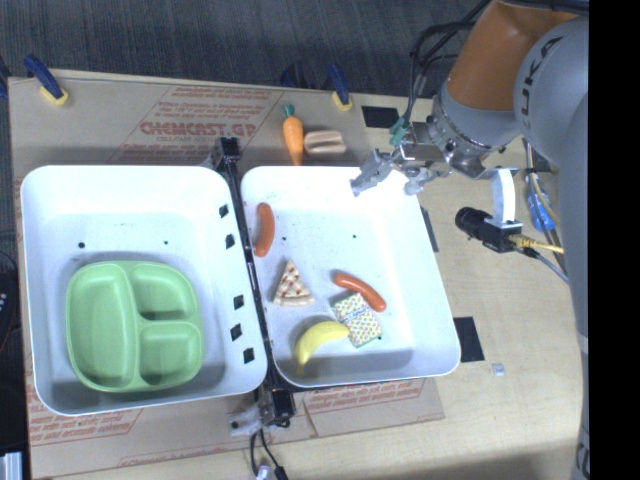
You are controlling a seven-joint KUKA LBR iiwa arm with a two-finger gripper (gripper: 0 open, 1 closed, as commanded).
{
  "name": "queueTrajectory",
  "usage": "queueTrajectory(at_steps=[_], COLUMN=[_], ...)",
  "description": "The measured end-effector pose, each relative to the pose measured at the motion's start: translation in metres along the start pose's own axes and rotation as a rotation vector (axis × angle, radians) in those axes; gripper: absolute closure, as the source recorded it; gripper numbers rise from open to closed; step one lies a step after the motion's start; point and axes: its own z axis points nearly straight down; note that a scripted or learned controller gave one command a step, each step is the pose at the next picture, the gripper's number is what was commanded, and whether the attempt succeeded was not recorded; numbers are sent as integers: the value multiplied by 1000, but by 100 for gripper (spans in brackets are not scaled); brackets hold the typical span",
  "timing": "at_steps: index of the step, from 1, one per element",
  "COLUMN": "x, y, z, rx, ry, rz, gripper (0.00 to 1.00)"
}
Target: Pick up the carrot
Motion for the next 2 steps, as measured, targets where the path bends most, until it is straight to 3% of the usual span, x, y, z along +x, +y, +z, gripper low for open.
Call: queueTrajectory(at_steps=[1, 2], x=[42, 31], y=[-2, 47], z=[83, -5], rx=[2, -2], ry=[1, 0], rz=[267, 263], gripper=[0, 0])
